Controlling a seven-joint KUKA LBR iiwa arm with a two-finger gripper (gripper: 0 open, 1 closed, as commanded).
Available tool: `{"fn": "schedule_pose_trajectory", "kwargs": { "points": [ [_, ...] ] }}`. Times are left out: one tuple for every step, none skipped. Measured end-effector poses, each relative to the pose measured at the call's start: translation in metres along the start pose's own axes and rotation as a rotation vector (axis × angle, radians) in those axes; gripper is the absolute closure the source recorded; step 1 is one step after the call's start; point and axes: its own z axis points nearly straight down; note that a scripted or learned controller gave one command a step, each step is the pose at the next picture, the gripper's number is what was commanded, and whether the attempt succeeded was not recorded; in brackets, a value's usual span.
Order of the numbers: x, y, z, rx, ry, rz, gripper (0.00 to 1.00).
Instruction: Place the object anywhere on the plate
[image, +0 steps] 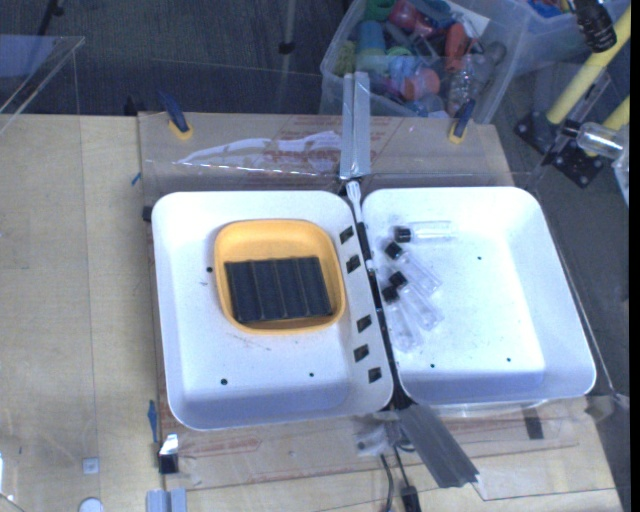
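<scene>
Two bins (470, 370) sit side by side. Clear vials (410, 285) with black caps lie in the right bin's left half, hard to grip since they could roll or slip. A yellow plate (275, 238) in the left bin carries a dark ribbed block (278, 290).

Yellow tube (588, 72), black coiled cable (597, 27), grey fitting (601, 140) — robot's or not, unclear

- Two shallow white plastic bins (470, 375) side by side on a pale wooden bench (60, 300), touching at the middle.
- Clear plastic tub of mixed coloured toys (420, 50) behind the bins.
- Yellow pole (585, 70), slanting, at upper right.
- Blue clamp (178, 122) at bench rear.
</scene>
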Motion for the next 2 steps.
{"fn": "schedule_pose_trajectory", "kwargs": {
  "points": [
    [0.0041, 0.0075, -0.0202, 0.0, -0.001, -0.303, 1.0],
    [0.0041, 0.0076, -0.0201, 0.001, -0.002, -0.303, 0.0]
  ]
}}
